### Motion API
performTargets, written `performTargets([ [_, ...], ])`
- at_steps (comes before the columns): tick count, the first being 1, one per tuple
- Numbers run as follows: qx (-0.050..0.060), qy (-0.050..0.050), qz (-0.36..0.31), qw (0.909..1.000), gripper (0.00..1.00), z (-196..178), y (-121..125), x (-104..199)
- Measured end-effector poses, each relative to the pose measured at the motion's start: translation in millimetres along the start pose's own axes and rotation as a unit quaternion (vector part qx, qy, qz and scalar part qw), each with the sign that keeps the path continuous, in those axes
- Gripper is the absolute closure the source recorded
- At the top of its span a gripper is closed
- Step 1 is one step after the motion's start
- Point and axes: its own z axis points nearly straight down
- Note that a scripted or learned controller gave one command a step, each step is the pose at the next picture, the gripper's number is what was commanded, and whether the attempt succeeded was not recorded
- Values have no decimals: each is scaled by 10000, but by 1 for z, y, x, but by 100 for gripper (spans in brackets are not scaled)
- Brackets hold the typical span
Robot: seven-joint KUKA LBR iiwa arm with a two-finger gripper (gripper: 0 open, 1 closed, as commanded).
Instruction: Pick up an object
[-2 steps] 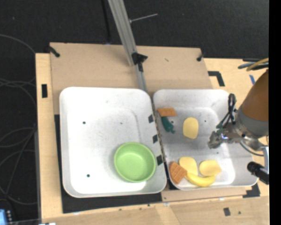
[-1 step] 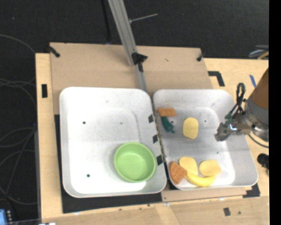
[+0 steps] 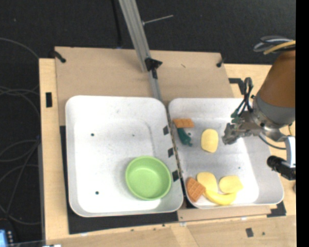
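The gripper (image 3: 230,136) was pictured low over the right bin (image 3: 247,109), just right of a pale yellow piece (image 3: 209,140) lying near that bin's middle. How far the claw was spread could not be told, and nothing was seen held in it. A green bowl (image 3: 148,177) was seen well to the left, in the left bin (image 3: 92,117). The pick was judged best made by centring over the yellow piece before a straight descent was made.
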Motion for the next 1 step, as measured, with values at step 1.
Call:
performTargets([
  [1, 5, 5, -6, 10000, 100, -4, 30, 57],
])
